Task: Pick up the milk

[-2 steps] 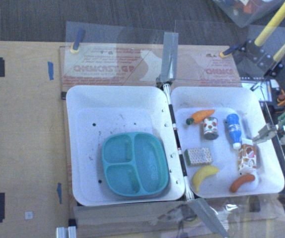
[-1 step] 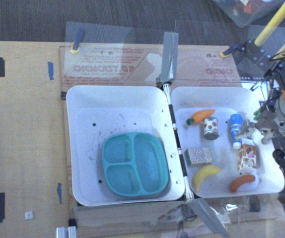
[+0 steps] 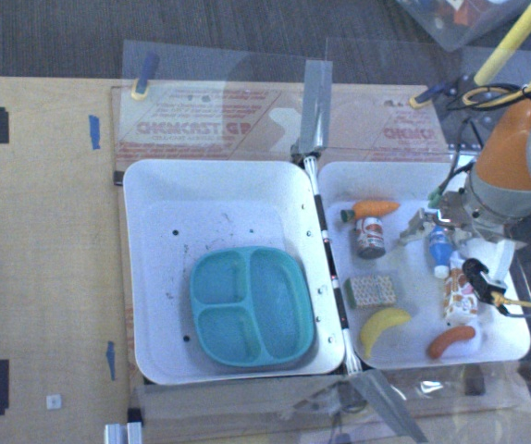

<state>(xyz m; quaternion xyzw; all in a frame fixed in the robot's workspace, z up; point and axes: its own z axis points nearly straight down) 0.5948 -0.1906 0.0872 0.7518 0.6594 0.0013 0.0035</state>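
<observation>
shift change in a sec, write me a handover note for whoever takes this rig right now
Gripper: over the right bin near its right side; fingers unclear.
Milk: probably the small carton lying by the right wall, below the gripper, with a blue bottle between them. Not lifted.
Also in the right bin: carrot, can, sponge, banana, sausage.
Left bin: teal divided tray.
Done: nothing picked.
Left: grasp and lift the milk.

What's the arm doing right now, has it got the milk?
Gripper low in right bin, nothing seen held. Milk carton lying near bin's right side, untouched. Blue bottle directly beneath gripper, sausage beside milk.
</observation>
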